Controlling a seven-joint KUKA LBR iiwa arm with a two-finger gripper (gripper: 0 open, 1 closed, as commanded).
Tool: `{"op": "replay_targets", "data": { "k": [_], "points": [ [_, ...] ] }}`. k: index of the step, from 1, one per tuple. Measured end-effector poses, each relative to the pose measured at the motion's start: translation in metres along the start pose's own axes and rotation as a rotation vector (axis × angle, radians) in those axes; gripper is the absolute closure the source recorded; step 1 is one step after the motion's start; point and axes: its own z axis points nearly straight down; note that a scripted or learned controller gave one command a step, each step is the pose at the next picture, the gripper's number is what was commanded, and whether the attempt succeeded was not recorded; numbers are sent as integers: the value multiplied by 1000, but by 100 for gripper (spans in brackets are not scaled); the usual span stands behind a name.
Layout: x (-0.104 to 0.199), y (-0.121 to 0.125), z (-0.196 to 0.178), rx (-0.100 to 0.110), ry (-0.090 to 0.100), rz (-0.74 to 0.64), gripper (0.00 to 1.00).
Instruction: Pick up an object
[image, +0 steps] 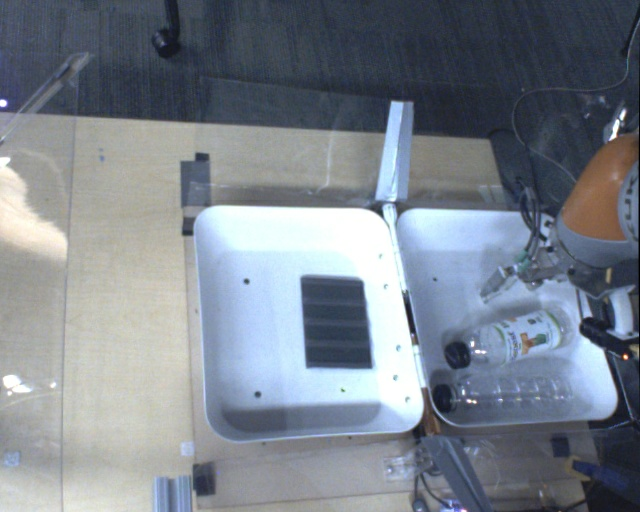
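Two white bins sit side by side on the wooden bench (120, 350), meeting at a metal divider (393, 150) that runs off toward 12 o'clock.

Item 1: left bin (230, 300). Holds a dark ribbed pad (336, 321), lying flat near the bin's middle.

Item 2: right bin (450, 260). Holds two bottles, both on their sides in the half toward 6 o'clock, caps pointing toward 9 o'clock.

Item 3: labelled bottle (515, 338), clear with a black cap and a white and green label, lying slightly tilted.

Item 4: plain bottle (510, 392), clear with a black cap, lying just beside the labelled one on its 6 o'clock side, along the bin's wall.

Item 5: my arm (600, 200), grey with the orange band, entering from 3 o'clock.

Item 6: my claw (515, 275), low over the right bin, at 12 o'clock from the labelled bottle and apart from it. Nothing shows between its fingers; whether they are spread or closed, I cannot tell.
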Motion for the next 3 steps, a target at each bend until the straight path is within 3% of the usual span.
{"op": "replay_targets", "data": {
  "k": [1,2,3],
  "points": [
    [13,-74,-2,-3,-3,-70,0],
    [84,-38,-3,-11,-4,-345,0],
    [120,-19,-2,-6,-1,-257,0]
  ]
}}
